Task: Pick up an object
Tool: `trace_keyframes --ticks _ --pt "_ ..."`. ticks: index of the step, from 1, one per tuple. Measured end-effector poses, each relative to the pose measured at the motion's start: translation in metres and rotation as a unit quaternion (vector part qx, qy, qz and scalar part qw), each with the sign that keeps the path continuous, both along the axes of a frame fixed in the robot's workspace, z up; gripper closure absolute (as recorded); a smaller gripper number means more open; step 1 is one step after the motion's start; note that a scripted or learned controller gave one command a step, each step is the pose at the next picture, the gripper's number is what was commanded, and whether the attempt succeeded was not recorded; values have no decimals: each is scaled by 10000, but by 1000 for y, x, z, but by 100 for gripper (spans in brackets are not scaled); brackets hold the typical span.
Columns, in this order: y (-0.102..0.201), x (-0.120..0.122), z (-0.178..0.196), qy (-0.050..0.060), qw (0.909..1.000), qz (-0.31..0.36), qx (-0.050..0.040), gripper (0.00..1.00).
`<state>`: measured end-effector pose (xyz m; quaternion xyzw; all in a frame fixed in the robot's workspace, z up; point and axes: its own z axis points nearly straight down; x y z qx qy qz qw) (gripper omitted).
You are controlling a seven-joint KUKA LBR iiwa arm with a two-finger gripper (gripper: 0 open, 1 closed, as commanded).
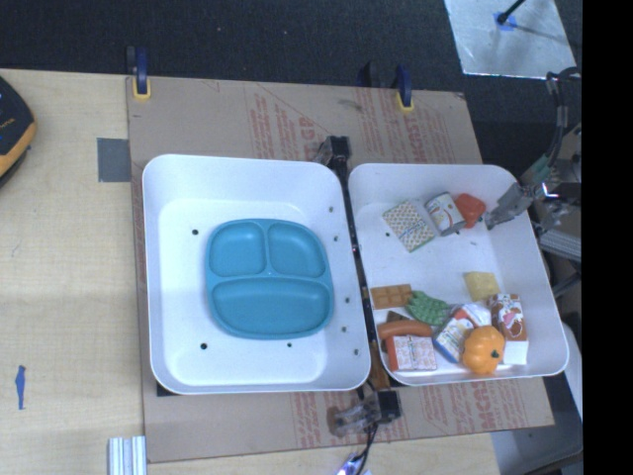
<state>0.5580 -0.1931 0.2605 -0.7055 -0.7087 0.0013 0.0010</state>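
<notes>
Light is falling evenly from above, and the surface [69, 265] is showing a flat, pale tone. The left bin [168, 364] is glowing bright white, close to washing out along its floor, while the blue tray [269, 277] is throwing a soft, faint shadow to its left. The right bin [435, 265] is reading a touch bluer. The dark floor [277, 13] at the top is sinking into near black, apart from one pale patch [504, 18] catching glare. The whole picture is looking soft and grainy, and small items are blurring at their edges.
</notes>
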Motion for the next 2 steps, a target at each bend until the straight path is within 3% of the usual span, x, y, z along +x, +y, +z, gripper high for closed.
trace_keyframes --ticks 1,2 --pt "-18 77 -97 -20 10000 28 -19 0" --pt "-18 100 -129 -16 10000 20 -13 0"
